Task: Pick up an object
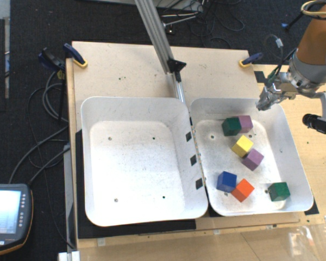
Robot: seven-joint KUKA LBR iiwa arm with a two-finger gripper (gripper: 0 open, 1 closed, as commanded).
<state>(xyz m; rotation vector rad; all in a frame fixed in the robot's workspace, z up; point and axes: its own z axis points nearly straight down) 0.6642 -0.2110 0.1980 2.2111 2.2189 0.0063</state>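
White right bin (293,162) is holding all your blocks, so your gripper (263,103) is hovering over its far rim, its opening unreadable.

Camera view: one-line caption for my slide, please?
Grey KUKA arm's gripper hovers over the right white bin's far rim; seven coloured blocks inside.

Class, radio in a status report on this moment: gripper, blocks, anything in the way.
Gripper above right bin's far rim, nothing seen between fingers. Seven coloured blocks in right bin; nearest, pink-purple cube touching dark green cube. Nothing over them.
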